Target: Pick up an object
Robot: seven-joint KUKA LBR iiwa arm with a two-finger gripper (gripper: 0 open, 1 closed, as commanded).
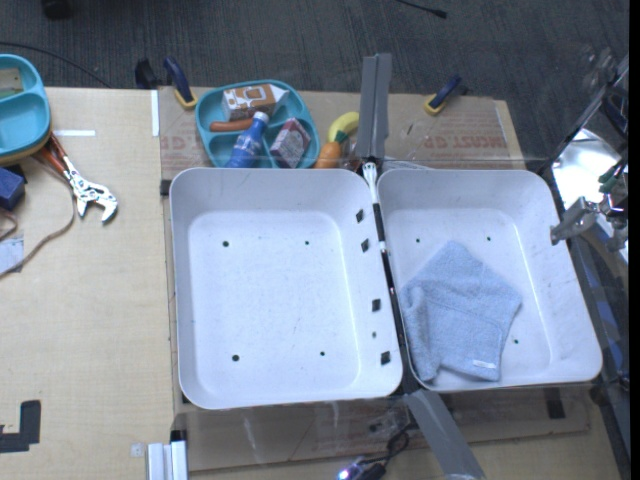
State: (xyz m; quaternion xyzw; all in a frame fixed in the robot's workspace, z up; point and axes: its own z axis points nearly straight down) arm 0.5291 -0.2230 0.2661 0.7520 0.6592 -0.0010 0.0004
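A grey folded cloth (462,312) lies flat in the right bin (535,218), toward that bin's front and left of its middle. A small white label shows at the cloth's front edge. The left bin (270,268) stands beside it, and a grey divider bar (373,118) runs back from the gap between them.
Behind the left bin stands a teal tray (258,125) with a blue bottle, a small box and other items; a banana (343,126) lies next to it. A wrench (88,193) and a teal dish (20,106) sit at the far left. Metal fixtures (600,203) stand by the right bin's right rim.
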